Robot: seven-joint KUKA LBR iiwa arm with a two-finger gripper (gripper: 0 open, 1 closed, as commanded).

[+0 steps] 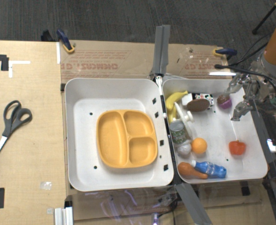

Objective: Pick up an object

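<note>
My gripper (237,100) hangs over the right bin (257,172), near its back right corner. Its two fingers are spread apart with nothing between them. A small purple object (224,101) lies just left of the fingers. A brown oval object (198,105) and a yellow banana (175,99) sit further left. A red object (237,147) lies in front of the gripper. An orange ball (199,146), a green can (179,131), a blue bottle (211,169) and an orange carrot-like piece (188,170) lie towards the front left.
The left bin (77,139) holds a yellow divided plate (126,138). Scissors (10,121) lie on the wooden bench at far left. Cables run by the arm at the right edge. Bare bin floor (218,130) shows mid-right.
</note>
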